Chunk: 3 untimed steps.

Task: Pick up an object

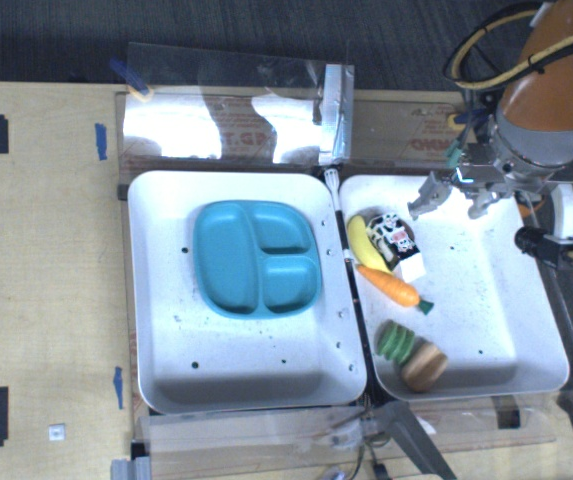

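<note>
Your end effector (pixel 463 196) hangs spread wide and holding nothing; the carrot (pixel 394 288) lies lower left of it, slanting down-right.

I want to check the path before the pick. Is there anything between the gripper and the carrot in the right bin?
Nothing visible blocks it. The gripper is open above the right bin, with bare floor toward the carrot. The banana and the black-and-white cow toy lie close by the carrot's upper end.

grey arm with an orange band reaches in from the right; its gripper (pixel 458 196) hangs with both fingers (pixel 428 194) spread apart, holding nothing.
</note>
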Each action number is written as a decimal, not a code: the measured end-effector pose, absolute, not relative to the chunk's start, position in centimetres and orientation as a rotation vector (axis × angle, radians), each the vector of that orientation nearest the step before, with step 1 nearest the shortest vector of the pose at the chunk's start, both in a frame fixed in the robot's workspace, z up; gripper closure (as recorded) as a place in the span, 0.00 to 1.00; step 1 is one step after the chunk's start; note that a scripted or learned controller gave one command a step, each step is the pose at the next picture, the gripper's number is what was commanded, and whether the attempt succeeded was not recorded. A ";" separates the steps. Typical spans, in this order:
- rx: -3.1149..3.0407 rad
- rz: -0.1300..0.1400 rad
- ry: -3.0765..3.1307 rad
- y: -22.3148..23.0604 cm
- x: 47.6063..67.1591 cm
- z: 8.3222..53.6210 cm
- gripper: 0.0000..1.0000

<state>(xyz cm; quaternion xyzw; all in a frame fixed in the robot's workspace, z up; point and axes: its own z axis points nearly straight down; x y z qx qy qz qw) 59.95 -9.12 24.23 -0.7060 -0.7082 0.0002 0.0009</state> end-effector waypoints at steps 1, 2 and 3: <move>-2.273 -0.007 -2.176 -10.0 61.9 11.1 0.00; -2.267 0.053 -2.094 -10.8 65.7 9.3 0.00; -2.171 -0.003 -2.272 -11.1 57.5 8.7 0.00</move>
